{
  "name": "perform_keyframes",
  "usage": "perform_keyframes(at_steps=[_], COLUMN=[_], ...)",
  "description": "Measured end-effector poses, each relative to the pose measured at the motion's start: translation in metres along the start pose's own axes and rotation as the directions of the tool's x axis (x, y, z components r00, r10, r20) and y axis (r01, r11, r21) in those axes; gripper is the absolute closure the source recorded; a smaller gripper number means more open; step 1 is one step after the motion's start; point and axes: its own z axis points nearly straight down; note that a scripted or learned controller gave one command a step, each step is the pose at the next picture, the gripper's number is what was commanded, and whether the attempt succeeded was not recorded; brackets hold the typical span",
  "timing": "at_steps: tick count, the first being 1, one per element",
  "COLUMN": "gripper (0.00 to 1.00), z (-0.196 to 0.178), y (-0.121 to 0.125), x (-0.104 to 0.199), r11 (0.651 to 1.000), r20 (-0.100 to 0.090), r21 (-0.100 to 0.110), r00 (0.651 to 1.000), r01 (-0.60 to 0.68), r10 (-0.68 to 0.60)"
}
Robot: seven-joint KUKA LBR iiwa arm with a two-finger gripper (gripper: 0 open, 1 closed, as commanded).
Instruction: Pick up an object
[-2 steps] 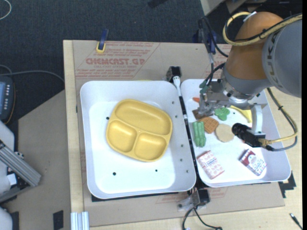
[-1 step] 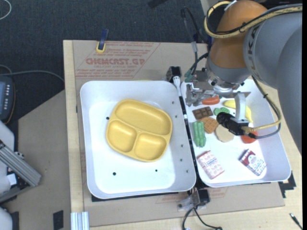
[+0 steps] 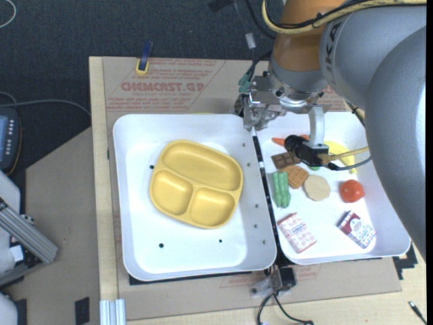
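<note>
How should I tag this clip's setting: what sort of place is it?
Probably a robotics lab bench, not a kitchen: a grey arm reaches over two white bins, one holding a yellow divided tray, the other small toy-like food.

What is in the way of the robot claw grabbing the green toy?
Nothing visible lies on the green toy; its top is bare. The gripper hangs farther back. A brown cracker sits close beside the toy and could crowd one finger.

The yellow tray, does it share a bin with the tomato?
No, the yellow tray lies in the left bin, the tomato in the right bin.
</note>
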Motion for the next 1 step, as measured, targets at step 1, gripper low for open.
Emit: perform_keyframes(at_steps=[1], gripper=[1.00], z=[0.0152], y=[0.0223], x=[0.0124], r11=[1.000], r20=[0.002], r21=[0.003], r00=[1.000], r01=[-0.003], r10=[0.003])
